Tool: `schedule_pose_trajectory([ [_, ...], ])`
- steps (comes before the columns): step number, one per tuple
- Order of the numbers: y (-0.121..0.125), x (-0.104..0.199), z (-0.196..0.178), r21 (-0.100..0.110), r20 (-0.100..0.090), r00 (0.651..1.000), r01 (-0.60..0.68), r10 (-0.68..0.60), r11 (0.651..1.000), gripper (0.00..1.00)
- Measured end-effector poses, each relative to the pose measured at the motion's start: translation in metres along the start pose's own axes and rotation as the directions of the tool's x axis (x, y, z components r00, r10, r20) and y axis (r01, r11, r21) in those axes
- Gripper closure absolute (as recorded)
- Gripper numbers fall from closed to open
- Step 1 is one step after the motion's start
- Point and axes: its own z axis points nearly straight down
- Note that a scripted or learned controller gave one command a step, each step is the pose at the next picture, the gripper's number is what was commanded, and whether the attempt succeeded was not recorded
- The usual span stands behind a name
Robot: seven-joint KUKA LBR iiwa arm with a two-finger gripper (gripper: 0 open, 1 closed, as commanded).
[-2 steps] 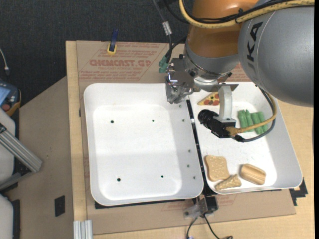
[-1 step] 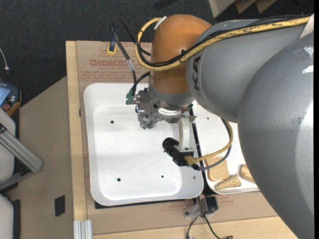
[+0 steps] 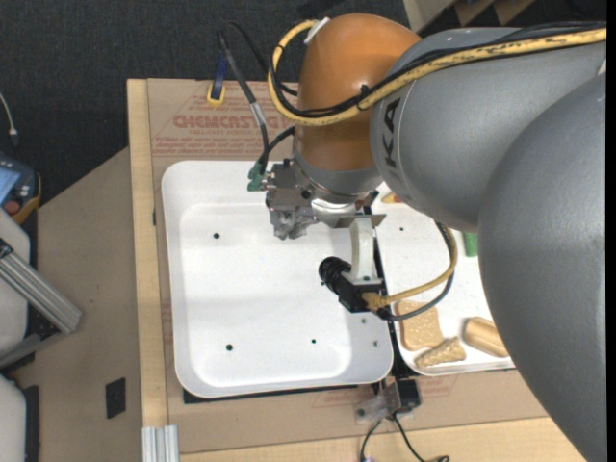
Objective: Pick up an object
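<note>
My gripper (image 3: 287,221) hangs low over the far part of the left white bin (image 3: 207,258), under the orange band of the arm. Nothing shows beneath it or in its grasp. In the right bin (image 3: 404,362), close to the near edge, lie a tan toast-like slab (image 3: 421,329), a smaller tan wedge (image 3: 444,354) and a tan bread roll (image 3: 484,337). A green object (image 3: 470,243) peeks out from behind the arm farther back. The arm's grey body hides most of the right bin.
Both bins rest on a brown cardboard sheet (image 3: 149,258) with red print at the far edge. A blue and yellow clip (image 3: 218,83) sits at the sheet's far side. A metal rail (image 3: 38,292) lies off the bench to the left.
</note>
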Motion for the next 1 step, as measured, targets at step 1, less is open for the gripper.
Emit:
schedule_pose_trajectory([
  [1, 0.0679, 0.0137, 0.0553, -0.005, 0.001, 1.000, 0.000, 0.000, 1.000, 1.00],
])
